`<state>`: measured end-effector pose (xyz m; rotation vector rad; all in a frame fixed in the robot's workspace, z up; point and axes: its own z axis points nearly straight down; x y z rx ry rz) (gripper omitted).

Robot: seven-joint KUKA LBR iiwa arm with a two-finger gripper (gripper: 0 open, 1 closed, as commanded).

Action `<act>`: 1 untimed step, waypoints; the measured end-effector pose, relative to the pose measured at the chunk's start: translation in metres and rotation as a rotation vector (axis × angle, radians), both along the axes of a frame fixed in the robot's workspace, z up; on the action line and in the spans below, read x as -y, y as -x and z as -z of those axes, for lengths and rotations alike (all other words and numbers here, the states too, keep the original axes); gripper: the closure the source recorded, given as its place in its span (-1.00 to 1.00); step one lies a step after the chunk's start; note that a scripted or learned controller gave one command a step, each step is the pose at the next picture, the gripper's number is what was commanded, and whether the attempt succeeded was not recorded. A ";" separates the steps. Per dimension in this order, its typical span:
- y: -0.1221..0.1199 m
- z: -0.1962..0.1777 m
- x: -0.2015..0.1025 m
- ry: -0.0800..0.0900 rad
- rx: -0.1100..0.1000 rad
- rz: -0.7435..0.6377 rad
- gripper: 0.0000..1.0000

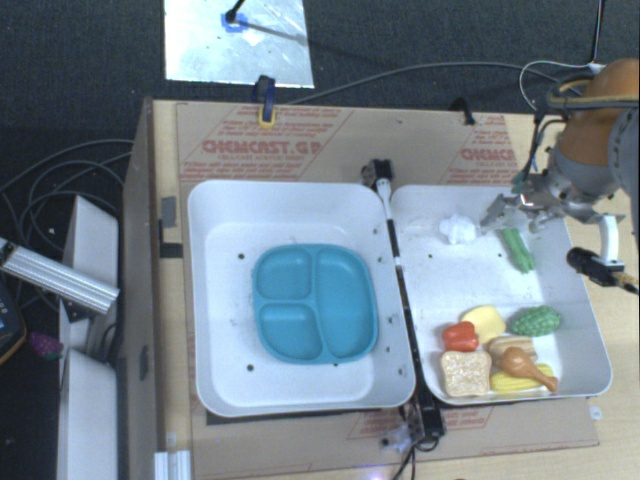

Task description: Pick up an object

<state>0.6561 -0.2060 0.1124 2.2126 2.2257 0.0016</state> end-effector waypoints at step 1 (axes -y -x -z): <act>-0.001 -0.012 0.000 0.002 0.003 -0.003 1.00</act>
